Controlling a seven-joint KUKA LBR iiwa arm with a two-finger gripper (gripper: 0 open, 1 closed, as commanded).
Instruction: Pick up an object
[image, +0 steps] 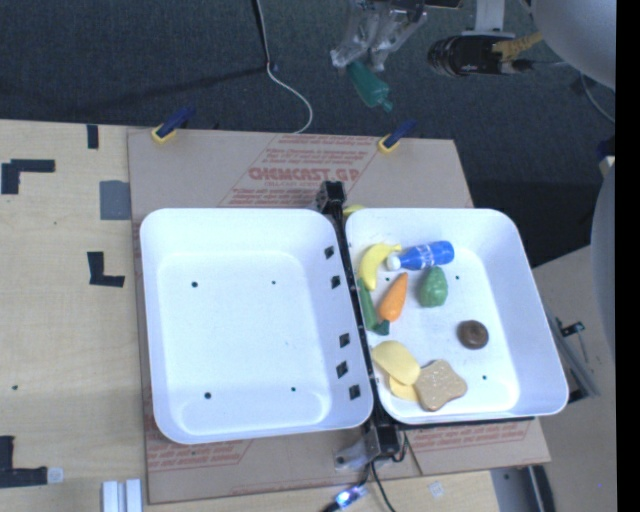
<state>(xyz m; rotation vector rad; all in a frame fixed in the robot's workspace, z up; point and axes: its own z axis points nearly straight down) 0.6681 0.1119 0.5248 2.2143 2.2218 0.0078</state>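
Note:
My gripper (364, 58) hangs high at the top of the camera view, beyond the bench's far edge. It is shut on a small teal-green object (372, 89), which dangles from its fingertips over the dark floor. The right bin (500, 300) holds a banana (373, 263), a blue bottle (422, 256), a carrot (394, 297), a green vegetable (432, 287), a dark green piece (372, 316), a brown round item (473, 334), a yellow lump (395, 362) and a bread slice (439, 385).
The left bin (240, 330) sits beside the right one, joined along a black centre divider (345, 300). Both rest on a cardboard sheet (290, 170) held by yellow and blue clamps. A white cable (290, 95) trails across the floor at the back.

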